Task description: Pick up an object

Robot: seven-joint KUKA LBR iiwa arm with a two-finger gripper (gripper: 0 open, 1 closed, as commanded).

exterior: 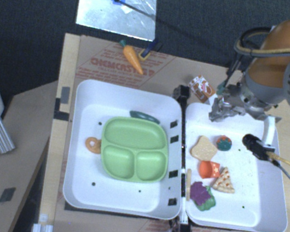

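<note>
My gripper (217,114) hangs over the far left corner of the right bin (267,178), at the end of the grey arm with the orange band. Nothing shows between its fingers. Below it in that bin lie a slice of toy bread (203,148), a round teal and red toy (224,143), a red block (209,169), a pizza wedge (224,181) and a purple grape bunch with a green leaf (202,195). All of these sit nearer the camera than the gripper.
The left bin (84,130) holds a green divided plate (132,148), a small pretzel ring (93,144) and a dark green piece (145,117) behind the plate. A toy carrot (133,59) and a wrapped snack (201,88) lie on the cardboard behind the bins. A black cable fitting (256,145) hangs over the right bin.
</note>
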